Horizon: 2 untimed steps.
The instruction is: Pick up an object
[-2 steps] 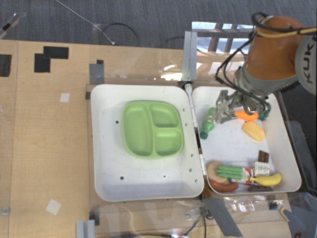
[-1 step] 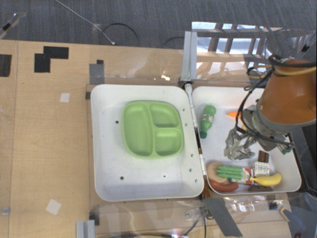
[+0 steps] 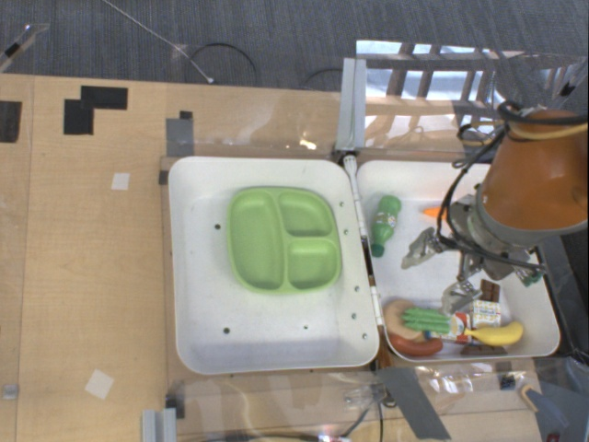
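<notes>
My gripper (image 3: pixel 440 272) hangs over the middle of the right bin (image 3: pixel 409 180), under the orange wrist band. It is open: one finger (image 3: pixel 420 249) points left, the other (image 3: pixel 458 294) points toward the bin's front, and nothing sits between them. A green bottle (image 3: pixel 383 221) lies to the left of the gripper by the bin's left wall. A small orange piece (image 3: pixel 431 213) shows behind it. Just in front of the gripper lies a pile of toy food: a green ribbed piece (image 3: pixel 425 320), a red piece (image 3: pixel 414 345) and a yellow banana (image 3: pixel 502 335).
The left bin (image 3: pixel 189 274) holds a green divided plate (image 3: pixel 281 239). A metal divider (image 3: pixel 361 233) separates the two bins. The arm's body covers the right bin's right side. A metal frame (image 3: pixel 433 72) stands behind the bins.
</notes>
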Each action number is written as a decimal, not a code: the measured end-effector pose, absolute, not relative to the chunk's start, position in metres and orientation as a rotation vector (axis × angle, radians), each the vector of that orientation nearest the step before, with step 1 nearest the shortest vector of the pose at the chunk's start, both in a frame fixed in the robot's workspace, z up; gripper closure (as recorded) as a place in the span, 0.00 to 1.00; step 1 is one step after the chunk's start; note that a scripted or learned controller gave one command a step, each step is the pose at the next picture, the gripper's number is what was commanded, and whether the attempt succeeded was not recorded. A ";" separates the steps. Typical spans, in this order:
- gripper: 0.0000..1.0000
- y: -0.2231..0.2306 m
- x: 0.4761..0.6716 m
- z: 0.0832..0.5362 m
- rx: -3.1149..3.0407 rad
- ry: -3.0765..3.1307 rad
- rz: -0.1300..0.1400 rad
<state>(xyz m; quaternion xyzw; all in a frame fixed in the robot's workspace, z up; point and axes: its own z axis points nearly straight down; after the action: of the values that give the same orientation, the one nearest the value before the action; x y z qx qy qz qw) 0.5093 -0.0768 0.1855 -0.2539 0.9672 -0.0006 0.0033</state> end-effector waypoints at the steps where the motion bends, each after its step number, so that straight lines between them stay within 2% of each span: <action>1: 0.00 -0.083 0.571 0.123 -0.747 3.047 0.003; 2: 0.00 -0.095 0.658 0.089 -0.666 3.057 -0.007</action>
<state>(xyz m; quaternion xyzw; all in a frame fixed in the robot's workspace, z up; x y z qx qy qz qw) 0.6578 -0.0950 0.0894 -0.2129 0.9770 -0.0023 0.0067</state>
